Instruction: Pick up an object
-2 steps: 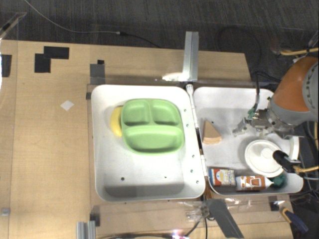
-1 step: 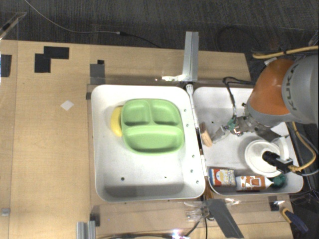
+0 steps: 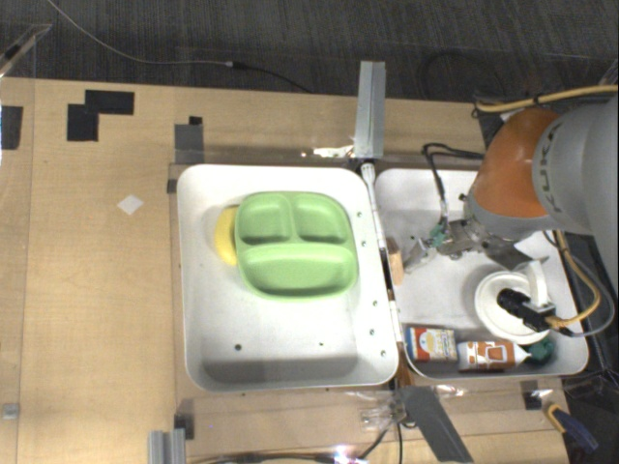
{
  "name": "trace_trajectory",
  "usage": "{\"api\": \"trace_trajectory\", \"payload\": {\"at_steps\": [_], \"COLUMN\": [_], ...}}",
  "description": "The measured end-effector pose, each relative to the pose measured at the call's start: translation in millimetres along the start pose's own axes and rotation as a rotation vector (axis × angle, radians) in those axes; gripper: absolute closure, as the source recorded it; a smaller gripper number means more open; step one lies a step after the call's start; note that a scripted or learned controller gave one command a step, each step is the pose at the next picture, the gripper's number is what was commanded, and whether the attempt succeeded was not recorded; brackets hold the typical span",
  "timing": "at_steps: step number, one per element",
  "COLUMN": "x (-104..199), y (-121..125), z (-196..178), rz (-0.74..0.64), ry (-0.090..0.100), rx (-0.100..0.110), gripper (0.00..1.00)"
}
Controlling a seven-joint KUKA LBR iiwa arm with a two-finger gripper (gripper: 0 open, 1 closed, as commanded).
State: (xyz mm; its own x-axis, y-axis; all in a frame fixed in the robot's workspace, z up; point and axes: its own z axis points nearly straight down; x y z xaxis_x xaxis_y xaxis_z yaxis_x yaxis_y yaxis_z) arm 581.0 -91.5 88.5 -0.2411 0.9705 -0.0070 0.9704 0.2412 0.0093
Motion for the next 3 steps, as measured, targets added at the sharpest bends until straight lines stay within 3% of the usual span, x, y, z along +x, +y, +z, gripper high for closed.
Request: {"api": "trace_trajectory", "payload": {"at_steps": [1,2,3], "x": [38.7,-42.4,-9.0], "y": [17.6,-10.1,25.4], "z": [-97.9,-43.6,1.3], "rz": [0.129,-0.004,-0.014], "ry": [0.005,0.005,0.004], "rx": [0.003,0.006,0.001], "gripper": [0.00,0.00,0.00]}}
